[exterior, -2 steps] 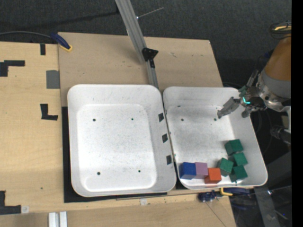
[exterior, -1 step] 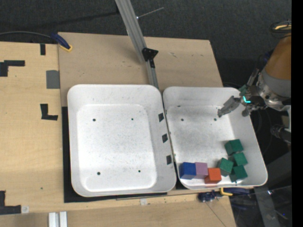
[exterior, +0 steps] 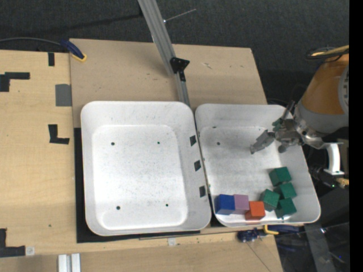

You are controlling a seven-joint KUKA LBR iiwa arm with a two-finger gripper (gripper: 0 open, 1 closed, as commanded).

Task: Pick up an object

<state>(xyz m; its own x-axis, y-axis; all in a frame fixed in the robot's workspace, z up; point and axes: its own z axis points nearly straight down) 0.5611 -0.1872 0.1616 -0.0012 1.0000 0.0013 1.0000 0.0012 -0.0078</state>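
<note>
Gripper (exterior: 271, 141) hangs with jaws apart, holding nothing. Green blocks (exterior: 282, 190) lie just below it: judged light, rigid; grip opposite flat faces.

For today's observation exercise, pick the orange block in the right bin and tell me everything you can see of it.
The orange block is a small cube-like piece, plain orange and matte, possibly foam or painted wood. It sits on the floor of the right bin, near the bin's front edge. A purple block stands close on its left, seemingly touching, with a blue block beyond. A green block crowds its upper right. The tool hangs well away from it.
</note>
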